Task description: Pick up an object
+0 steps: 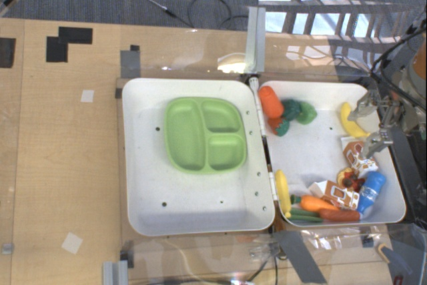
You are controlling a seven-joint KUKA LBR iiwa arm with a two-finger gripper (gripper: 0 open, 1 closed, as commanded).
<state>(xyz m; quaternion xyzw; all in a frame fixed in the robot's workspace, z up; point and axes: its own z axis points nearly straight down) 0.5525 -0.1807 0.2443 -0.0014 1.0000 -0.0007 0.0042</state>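
Two slim grey fingers of the gripper [373, 122] hang over the right rim of the right bin [313, 153], spread well apart with nothing between them: one fingertip lies near the upper end of a yellow banana [349, 120], the other just above a small orange-and-white carton [358, 159]. The arm comes in from the right edge, its orange band partly visible at the frame's border. The banana lies against the bin's right side, its long axis running from upper left to lower right. The carton is tilted; its print is too small to read. Below it a blue bottle [371, 189] points its white cap up toward the carton, leaning left to right. Along the bottom wall crowd a second patterned carton [337, 194], a carrot [319, 204] lying roughly level with a green stalk piece under it, and a yellow corn cob [283, 191] standing lengthwise against the left wall. In the upper left corner an orange pepper-like piece [271, 103] touches a green leafy toy [297, 111]. The bin's middle floor is bare white, giving open room between these clusters. The left bin [147, 197] bears a green divided plate [204, 134], set near its centre, with bare floor all around.
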